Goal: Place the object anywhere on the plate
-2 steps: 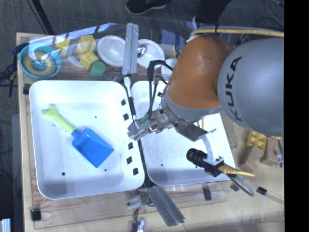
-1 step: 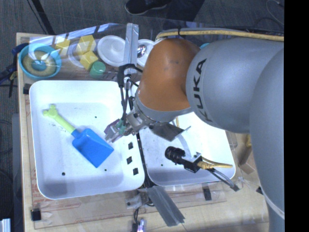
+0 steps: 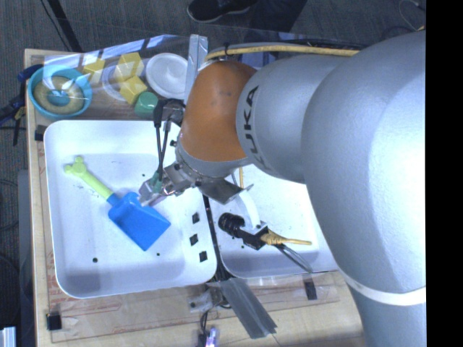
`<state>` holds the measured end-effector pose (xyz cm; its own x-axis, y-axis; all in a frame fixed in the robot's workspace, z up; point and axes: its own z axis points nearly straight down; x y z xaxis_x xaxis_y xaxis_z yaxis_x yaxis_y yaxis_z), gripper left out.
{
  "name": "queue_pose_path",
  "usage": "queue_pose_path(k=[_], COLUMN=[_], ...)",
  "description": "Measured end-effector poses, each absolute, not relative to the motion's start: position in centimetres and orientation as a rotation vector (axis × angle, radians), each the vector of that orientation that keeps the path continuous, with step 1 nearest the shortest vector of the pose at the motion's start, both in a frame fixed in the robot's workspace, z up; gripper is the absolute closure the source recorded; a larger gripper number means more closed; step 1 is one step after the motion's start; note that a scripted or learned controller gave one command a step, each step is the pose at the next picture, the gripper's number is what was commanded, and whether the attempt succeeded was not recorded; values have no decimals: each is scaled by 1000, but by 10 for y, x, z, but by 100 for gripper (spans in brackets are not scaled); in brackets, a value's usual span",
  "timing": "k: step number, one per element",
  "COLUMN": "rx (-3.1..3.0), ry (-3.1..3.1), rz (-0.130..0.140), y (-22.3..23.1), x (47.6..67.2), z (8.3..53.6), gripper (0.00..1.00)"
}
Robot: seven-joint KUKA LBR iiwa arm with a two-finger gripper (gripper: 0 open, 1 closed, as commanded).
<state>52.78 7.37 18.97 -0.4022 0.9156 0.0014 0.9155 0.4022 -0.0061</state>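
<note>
far left, a blue bowl [image 3: 58, 92]. in the left bin [image 3: 72, 273] the green-handled blue scoop [image 3: 139, 223] lies flat, handle pointing far-left. tool [image 3: 154, 191] sits right at its far edge, open or closed, can't tell.

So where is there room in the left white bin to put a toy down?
Bare floor lies in the left bin along its front wall, below the blue scoop, and in the far strip between the scoop's green handle and the back wall. It is crowded on the right side, where the arm hangs by the scoop.
</note>
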Motion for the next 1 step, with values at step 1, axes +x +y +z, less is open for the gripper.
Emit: queue_pose_path(k=[1], rx=[-1717], ry=[-2627], rz=[5], y=[73], x=[528], z=[190], gripper=[0])
